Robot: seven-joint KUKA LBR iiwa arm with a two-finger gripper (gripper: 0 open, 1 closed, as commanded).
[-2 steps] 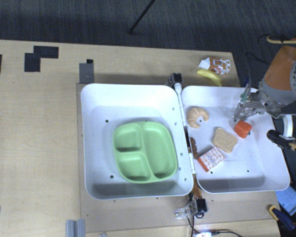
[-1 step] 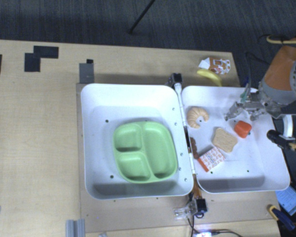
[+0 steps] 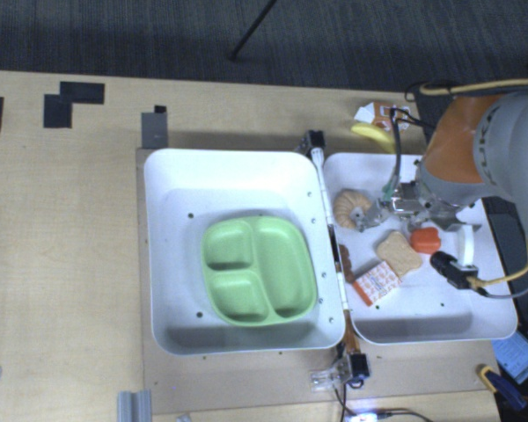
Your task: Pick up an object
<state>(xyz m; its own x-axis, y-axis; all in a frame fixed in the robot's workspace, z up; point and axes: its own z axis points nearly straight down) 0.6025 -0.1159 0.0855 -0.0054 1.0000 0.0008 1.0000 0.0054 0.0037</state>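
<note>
arm (image 3: 497,148) reaches in from right, wrist low over right bin (image 3: 440,323); jaws (image 3: 370,216) beside croissant (image 3: 352,206), spread unclear

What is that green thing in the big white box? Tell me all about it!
It is a light green tray, smooth like plastic, with rounded corners and a raised rim. Low ridges split it into three compartments: two smaller ones on the left and one long one on the right. It lies flat, right side up, turned a little askew, on the floor of the left bin, near its middle. It touches the bin floor and nothing else.
</note>
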